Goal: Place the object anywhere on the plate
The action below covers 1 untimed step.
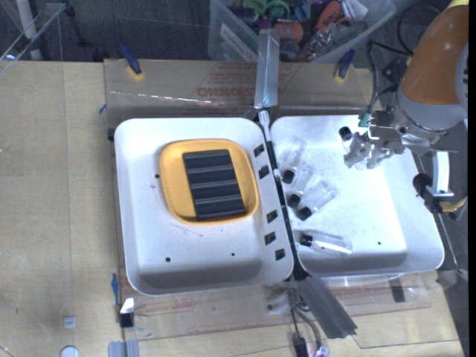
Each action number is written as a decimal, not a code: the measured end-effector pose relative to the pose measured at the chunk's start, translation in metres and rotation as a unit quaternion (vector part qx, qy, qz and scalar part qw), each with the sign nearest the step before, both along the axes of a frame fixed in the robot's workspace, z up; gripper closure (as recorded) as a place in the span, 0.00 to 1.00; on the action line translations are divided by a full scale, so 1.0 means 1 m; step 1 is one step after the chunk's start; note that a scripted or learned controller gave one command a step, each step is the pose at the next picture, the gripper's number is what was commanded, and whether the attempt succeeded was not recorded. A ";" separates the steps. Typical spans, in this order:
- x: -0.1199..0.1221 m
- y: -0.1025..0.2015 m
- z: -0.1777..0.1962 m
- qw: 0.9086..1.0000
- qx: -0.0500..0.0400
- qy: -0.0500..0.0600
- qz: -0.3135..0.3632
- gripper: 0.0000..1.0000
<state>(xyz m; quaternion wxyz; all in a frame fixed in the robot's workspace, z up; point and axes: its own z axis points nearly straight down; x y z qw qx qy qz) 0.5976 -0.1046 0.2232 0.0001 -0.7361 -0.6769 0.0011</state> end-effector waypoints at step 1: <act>0.000 0.000 0.000 1.000 0.000 0.000 0.000 0.00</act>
